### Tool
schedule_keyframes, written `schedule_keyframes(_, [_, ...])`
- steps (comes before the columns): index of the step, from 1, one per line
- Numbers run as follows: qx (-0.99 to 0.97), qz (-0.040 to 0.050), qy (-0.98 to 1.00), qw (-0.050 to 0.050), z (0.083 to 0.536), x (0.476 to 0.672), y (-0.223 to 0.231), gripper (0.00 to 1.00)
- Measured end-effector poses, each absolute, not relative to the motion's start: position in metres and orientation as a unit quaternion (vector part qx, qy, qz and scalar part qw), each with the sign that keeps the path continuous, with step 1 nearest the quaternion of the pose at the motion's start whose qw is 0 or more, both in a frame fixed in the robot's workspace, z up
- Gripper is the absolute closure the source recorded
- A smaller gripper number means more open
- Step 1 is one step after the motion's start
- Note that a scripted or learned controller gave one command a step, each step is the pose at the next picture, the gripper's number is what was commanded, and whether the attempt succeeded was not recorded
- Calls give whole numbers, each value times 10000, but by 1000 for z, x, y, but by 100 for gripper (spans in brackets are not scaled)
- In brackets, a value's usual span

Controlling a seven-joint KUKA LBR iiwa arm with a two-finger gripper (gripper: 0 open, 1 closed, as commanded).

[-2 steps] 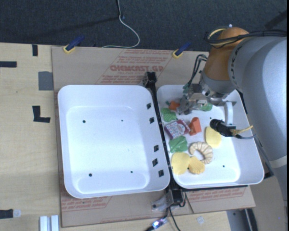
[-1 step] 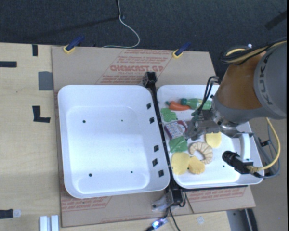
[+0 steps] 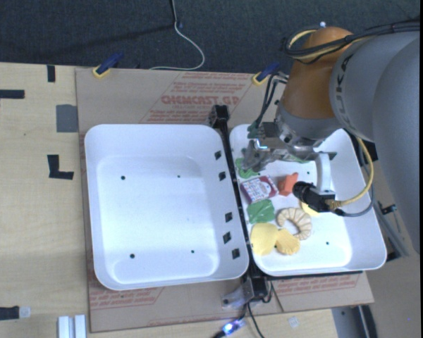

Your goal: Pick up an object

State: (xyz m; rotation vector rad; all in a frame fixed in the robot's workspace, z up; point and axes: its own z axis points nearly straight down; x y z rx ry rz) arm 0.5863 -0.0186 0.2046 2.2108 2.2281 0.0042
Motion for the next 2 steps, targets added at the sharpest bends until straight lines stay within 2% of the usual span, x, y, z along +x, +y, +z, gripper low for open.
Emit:
schedule_keyframes(1, [7045, -12, 7097, -21, 182, 582, 46, 100])
schedule_keyframes(2, [7045, 26, 7097, 16, 185, 669, 102, 100])
